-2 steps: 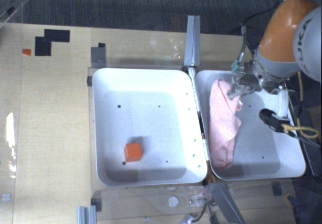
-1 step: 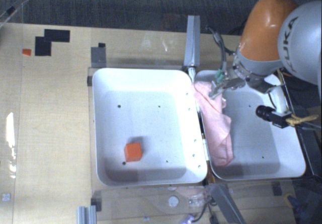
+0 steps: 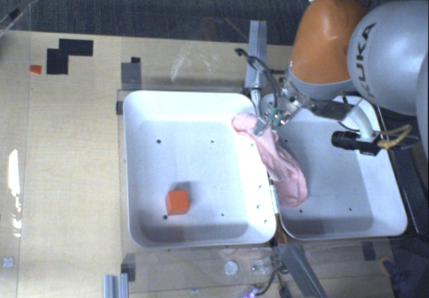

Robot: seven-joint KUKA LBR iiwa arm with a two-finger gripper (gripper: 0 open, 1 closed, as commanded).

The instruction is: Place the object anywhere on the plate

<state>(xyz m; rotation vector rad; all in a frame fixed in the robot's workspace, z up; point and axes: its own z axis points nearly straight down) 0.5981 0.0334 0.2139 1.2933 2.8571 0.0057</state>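
The grey arm (image 3: pixel 389 42) with its orange band (image 3: pixel 325 39) is reaching in from the right and is hanging over the place where the two white bins are meeting. The jaws of the gripper (image 3: pixel 271 118) are pointing down at the upper end of a pink cloth (image 3: pixel 281 163), but I cannot tell if they are apart or closed, because cables and small parts are hiding them.

The pink cloth is soft and pale, long and wrinkled. It is lying across the wall between the bins: its upper end is sitting bunched in the top right corner of the left bin (image 3: pixel 194 163), and its lower, wider and rounder end is resting in the right bin (image 3: pixel 348 189), close to the left wall.

A small orange block (image 3: pixel 177 202) is lying in the left bin, near the lower left corner, well apart from the cloth.

The bins are standing on a light wooden tabletop (image 3: pixel 60 176)
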